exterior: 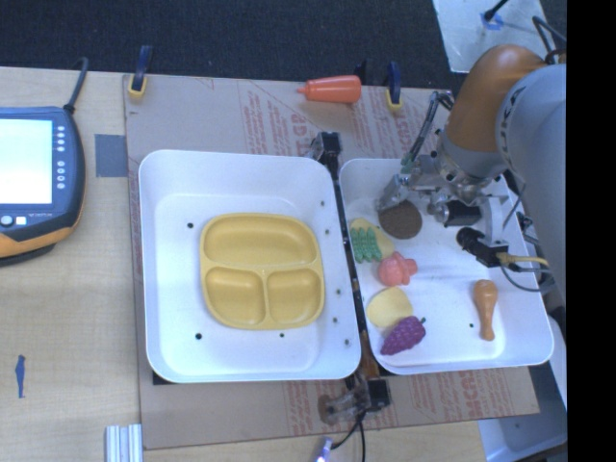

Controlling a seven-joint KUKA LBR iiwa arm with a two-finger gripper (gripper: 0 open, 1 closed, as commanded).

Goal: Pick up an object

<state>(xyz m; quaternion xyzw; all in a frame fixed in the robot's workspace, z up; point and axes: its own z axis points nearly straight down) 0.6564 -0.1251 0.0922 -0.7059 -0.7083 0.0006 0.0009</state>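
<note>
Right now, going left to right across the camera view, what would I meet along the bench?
Grey-and-orange handheld pendant → yellow three-compartment plastic tray in the left white bin → pink toy → tan toy drumstick in the right white bin.

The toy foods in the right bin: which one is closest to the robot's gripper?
The brown round piece, at the bin's far end right beneath the gripper. The green, pink, yellow, purple grape and drumstick toys lie farther off.

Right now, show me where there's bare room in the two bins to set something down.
Left bin: bare white margin rings the yellow divided tray, widest below it. Right bin: a free patch between the purple grapes and the drumstick. Crowded: its left side, with green toy, pink toy and yellow toy, and the back under the tool.
</note>
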